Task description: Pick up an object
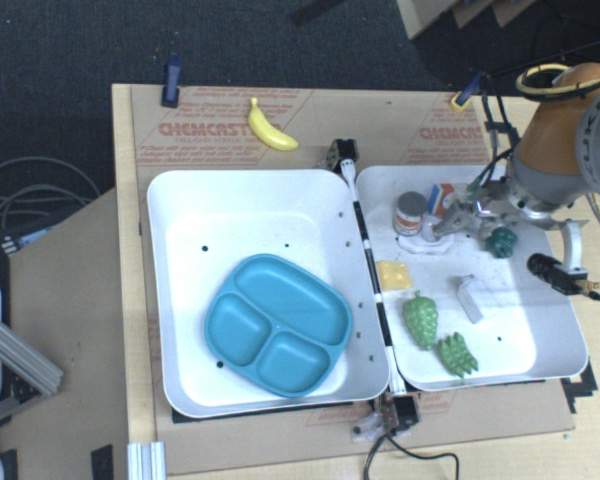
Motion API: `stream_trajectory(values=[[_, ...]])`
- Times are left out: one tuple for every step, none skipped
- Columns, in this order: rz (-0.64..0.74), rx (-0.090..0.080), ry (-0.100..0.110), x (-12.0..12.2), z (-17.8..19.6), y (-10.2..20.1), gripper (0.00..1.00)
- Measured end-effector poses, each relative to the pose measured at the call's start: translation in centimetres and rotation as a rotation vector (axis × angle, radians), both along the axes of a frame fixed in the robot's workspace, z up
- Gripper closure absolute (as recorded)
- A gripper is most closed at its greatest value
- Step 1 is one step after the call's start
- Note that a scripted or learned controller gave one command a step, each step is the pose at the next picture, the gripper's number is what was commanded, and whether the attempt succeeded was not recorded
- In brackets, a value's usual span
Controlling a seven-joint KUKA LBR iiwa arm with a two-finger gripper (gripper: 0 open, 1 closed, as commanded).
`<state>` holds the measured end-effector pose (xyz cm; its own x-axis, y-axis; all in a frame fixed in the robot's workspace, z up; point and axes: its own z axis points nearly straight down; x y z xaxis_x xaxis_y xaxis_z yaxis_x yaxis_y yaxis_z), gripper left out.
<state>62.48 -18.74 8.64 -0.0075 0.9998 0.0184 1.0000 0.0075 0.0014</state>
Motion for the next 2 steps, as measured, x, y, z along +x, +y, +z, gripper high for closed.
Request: stream_trajectory(values=[[-0.006,-0.018,0.0,-5.2,-0.1,-2.4,0.0],[-0.004,-0.012,0.025,0.3,-0.5,-0.4,0.0]])
